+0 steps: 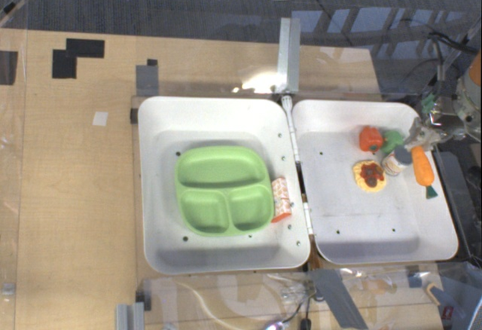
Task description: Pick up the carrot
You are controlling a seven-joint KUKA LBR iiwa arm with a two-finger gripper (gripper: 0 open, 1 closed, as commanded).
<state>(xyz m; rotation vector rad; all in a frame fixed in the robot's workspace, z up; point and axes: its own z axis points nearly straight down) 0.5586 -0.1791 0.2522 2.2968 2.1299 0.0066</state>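
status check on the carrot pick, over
Gripper at right bin's far right edge, fingers unclear. Orange carrot with green tip lying loose just below it. Small jar and pizza slice crowd its left.

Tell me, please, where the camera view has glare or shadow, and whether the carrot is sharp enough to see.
Camera view: bright glare sits on the bench just above the left bin, at its upper right corner. Soft shadow lies around the green tray. The carrot in the right bin is evenly lit and fairly sharp. The pincer near the right edge looks blurred.
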